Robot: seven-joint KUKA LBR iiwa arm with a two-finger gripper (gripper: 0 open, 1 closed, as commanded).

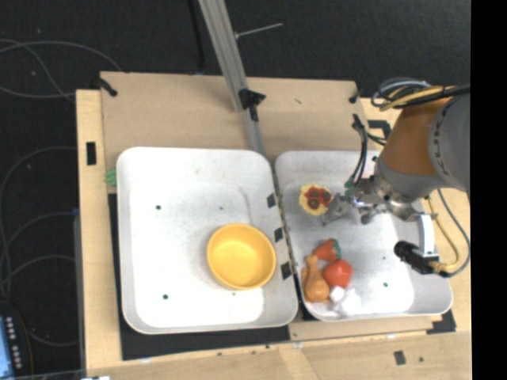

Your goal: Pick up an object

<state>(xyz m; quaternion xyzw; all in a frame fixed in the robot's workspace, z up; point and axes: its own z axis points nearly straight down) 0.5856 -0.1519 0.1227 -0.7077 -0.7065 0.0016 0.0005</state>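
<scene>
Tan counter [174,109], black floor all round. Two white bins side by side on it, touching at the middle: left bin [158,180] bigger, right bin [396,291] smaller. Dark mat [158,340] peeking out under the left one. Grey pole [226,46] slanting up from the back edge.

Lower middle of the frame: yellow bowl [241,256], upright, in the left bin. Right of centre: small yellow piece with red top [316,199], flat in the right bin. Lower right: orange-red toys [325,269], possibly food, clustered against that bin's near-left corner.
</scene>
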